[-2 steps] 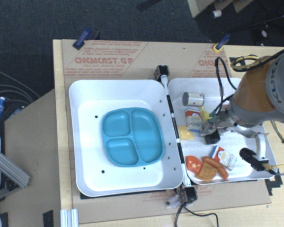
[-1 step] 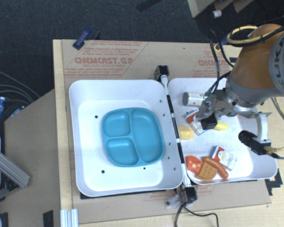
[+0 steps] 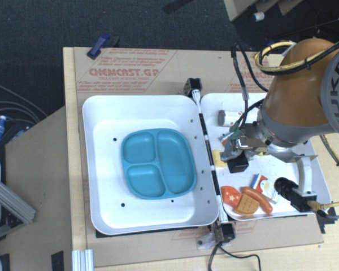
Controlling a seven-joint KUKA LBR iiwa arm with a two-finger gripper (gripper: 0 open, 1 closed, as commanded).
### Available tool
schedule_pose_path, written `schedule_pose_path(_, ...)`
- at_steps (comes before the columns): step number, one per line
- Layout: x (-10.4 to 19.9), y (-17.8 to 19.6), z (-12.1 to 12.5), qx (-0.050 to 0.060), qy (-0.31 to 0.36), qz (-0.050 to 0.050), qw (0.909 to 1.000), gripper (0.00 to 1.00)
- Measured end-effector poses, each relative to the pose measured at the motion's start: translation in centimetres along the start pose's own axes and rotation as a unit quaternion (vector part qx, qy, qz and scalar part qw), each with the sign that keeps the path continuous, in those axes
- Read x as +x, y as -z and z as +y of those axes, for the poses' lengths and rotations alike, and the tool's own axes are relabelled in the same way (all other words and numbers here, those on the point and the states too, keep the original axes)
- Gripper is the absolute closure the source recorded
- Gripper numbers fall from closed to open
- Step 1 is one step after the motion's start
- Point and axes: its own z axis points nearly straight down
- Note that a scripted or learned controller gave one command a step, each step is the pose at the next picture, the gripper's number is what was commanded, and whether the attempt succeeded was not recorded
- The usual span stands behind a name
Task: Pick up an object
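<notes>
The grey and orange arm [image 3: 305,95] reached in from the right over the right bin [image 3: 279,167], with the claw [image 3: 235,145] low near that bin's left wall. Whether the claw was open or closed could not be told, nor whether it had hold of anything. A small black block [image 3: 237,164] sat just below the claw, touching it or very nearly so. At the near left corner of the right bin lay a cluster of toy food: an orange piece with a star [image 3: 230,195], a brown waffle-like piece [image 3: 247,203] and a red sausage [image 3: 262,201], all close together. A small grey cylinder [image 3: 221,117] stood near the far left corner. The left bin [image 3: 101,123] held a blue divided plate [image 3: 158,162] lying flat at its middle, on the bench [image 3: 124,66].
</notes>
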Motion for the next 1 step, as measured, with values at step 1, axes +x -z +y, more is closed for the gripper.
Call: schedule_pose_path(1,-1.75,0.4,1.24,-0.002,-0.001,-0.001,1.0,1.0)
